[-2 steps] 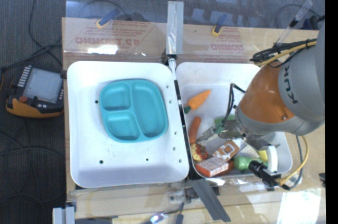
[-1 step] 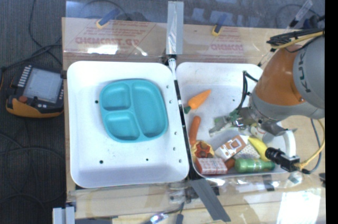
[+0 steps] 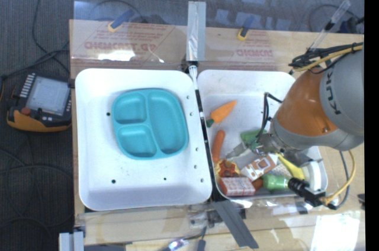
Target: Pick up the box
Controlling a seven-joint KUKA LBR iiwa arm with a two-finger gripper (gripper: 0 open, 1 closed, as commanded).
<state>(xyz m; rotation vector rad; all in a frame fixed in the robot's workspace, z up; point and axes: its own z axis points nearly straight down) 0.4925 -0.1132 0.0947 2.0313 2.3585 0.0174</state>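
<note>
In the right bin (image 3: pixel 237 81), a small red and white box (image 3: pixel 259 167) lies tilted near the front. A second red box (image 3: pixel 237 186) rests flat against the front wall, with a red and yellow packet (image 3: pixel 226 169) beside it. My gripper (image 3: pixel 247 151) reaches down from the grey arm with the orange band (image 3: pixel 302 109), just above and to the left of the tilted box. The arm's wrist covers the gripper's tips and part of the clutter beneath.
Two orange carrots (image 3: pixel 222 112) (image 3: pixel 218 142) lie in the right bin's left half. Green pieces (image 3: pixel 251 137) (image 3: pixel 274 183) and a yellow item (image 3: pixel 292 167) crowd the boxes. The left bin (image 3: pixel 100 179) bears a teal divided plate (image 3: pixel 149 122). Cables hang at the right.
</note>
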